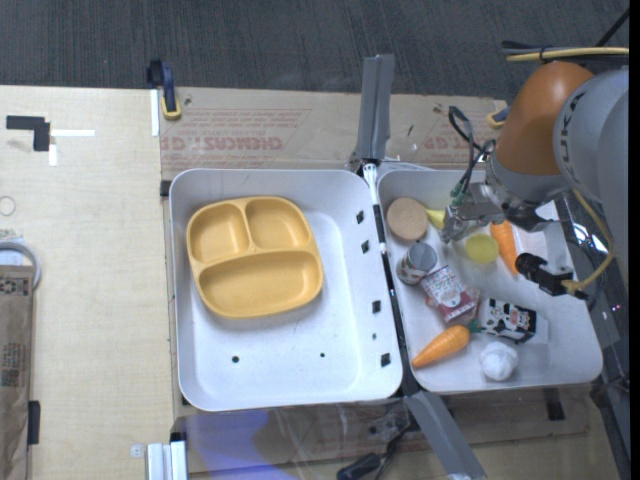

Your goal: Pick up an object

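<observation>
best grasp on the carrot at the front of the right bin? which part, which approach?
Probably top-down on the thick middle of the carrot. It lies flat and slanted on the right bin floor, tip toward the bin's front-left corner, so close across its width. The red packet sits close above its thick end and the black-and-white carton to its right, so stay mid-body, where both flanks look free.

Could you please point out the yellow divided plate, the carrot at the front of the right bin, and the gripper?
yellow divided plate [255, 256]: camera view, centre ridge.
carrot [441, 345]: camera view, mid-body.
gripper [455, 226]: camera view, fingertip end.
</observation>
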Available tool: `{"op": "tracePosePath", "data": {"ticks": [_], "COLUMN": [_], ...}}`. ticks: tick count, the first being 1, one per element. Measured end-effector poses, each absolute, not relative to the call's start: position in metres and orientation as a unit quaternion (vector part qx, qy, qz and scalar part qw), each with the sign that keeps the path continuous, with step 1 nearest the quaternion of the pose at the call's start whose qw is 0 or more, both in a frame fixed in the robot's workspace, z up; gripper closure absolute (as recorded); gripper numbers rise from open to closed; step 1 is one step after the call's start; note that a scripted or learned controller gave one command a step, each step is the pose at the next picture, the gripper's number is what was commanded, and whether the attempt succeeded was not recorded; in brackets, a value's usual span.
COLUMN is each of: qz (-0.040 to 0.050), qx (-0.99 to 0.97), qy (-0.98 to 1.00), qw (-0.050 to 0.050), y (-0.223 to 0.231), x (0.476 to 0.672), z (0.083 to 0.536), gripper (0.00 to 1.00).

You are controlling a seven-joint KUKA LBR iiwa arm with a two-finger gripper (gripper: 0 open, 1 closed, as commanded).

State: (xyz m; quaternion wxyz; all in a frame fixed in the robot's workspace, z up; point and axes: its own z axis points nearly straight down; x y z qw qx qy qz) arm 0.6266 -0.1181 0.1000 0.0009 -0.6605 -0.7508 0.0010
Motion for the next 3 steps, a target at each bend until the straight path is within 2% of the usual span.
{"op": "tracePosePath", "data": {"ticks": [1,2,3], "qz": [0.001,0.0006,-0.0087], "qx": [-0.661,-0.714,-0.677], "qy": [-0.751,-0.701,-0.736], "qw": [0.001,0.0,0.007], "y": [-0.118,-0.178,-0.198], "x": [0.627,0.659,0.637], "z": [0.1,0.092,0.094], "gripper": [0.0,0.0,0.0]}}
